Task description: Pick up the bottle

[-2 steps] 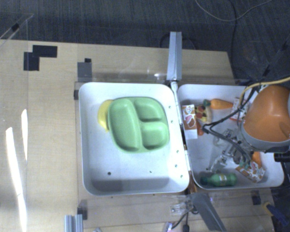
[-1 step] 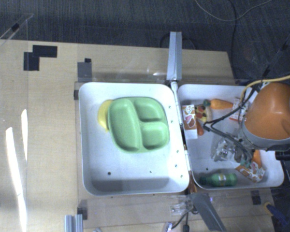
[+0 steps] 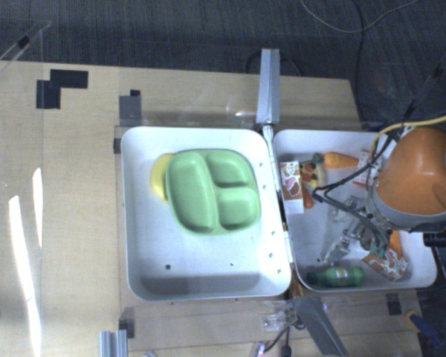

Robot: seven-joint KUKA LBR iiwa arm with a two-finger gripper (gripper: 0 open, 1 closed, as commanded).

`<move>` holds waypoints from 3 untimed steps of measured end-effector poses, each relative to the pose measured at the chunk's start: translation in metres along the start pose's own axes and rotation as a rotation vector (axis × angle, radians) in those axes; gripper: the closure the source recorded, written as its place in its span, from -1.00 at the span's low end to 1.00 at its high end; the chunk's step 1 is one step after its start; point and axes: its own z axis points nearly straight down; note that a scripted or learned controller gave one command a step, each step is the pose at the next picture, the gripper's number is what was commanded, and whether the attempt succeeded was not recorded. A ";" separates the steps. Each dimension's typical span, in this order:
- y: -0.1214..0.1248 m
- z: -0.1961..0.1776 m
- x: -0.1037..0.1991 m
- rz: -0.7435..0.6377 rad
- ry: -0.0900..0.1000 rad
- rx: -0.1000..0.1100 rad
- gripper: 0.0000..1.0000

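Note:
A green bottle (image 3: pixel 337 276) lies on its side along the front wall of the right bin (image 3: pixel 306 229). My gripper (image 3: pixel 344 247) hangs just above and slightly behind the bottle, reaching in from the right under the orange band of the arm (image 3: pixel 416 175). Nothing shows held in it. The arm hides the right part of the bin.
In the right bin, a small printed carton (image 3: pixel 291 185) lies by the left wall, an orange item (image 3: pixel 336 159) at the back, and an orange packet (image 3: pixel 387 262) at the front right. The left bin (image 3: pixel 201 274) holds a green divided plate (image 3: pixel 212 190) over a yellow object (image 3: pixel 158 175).

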 end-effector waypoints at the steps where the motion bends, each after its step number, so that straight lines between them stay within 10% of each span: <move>1: 0.053 0.016 -0.069 -0.002 0.015 0.003 -1.00; 3: 0.079 0.019 -0.127 -0.030 0.026 0.010 -1.00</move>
